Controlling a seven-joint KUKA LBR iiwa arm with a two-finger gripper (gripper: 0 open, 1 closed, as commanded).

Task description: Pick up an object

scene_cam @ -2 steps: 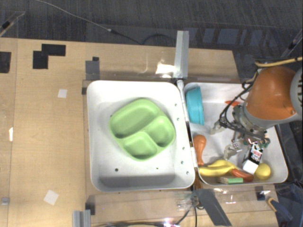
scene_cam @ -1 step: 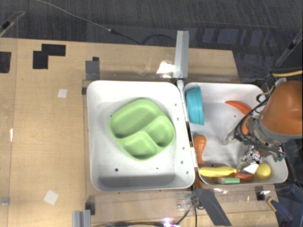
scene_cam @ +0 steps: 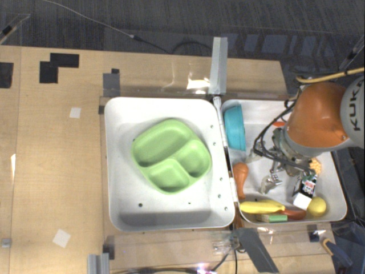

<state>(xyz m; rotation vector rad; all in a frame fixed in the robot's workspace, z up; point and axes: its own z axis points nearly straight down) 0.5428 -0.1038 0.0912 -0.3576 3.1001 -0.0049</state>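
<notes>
Pale wooden counter (scene_cam: 57, 170) carries two white bins side by side. The left bin (scene_cam: 120, 153) holds a green divided plate (scene_cam: 171, 156). The arm (scene_cam: 316, 119) hangs over the right bin (scene_cam: 259, 110), with the tool (scene_cam: 272, 181) low above the bin floor; whether it is released or clenched cannot be told, and nothing is seen grasped.

An orange carrot (scene_cam: 240, 177) lies just left of the tool, near the dividing wall. Its long axis runs far-to-near, thick end pointing to the far side. A blue cup (scene_cam: 234, 127) lies beyond it along the same wall. A yellow banana (scene_cam: 261, 206) lies crosswise at the near wall, with a green piece (scene_cam: 276, 217) and a red piece (scene_cam: 294, 213) beside it. A lemon (scene_cam: 317, 206) and a small white box (scene_cam: 302, 199) sit at the tool's right.
</notes>
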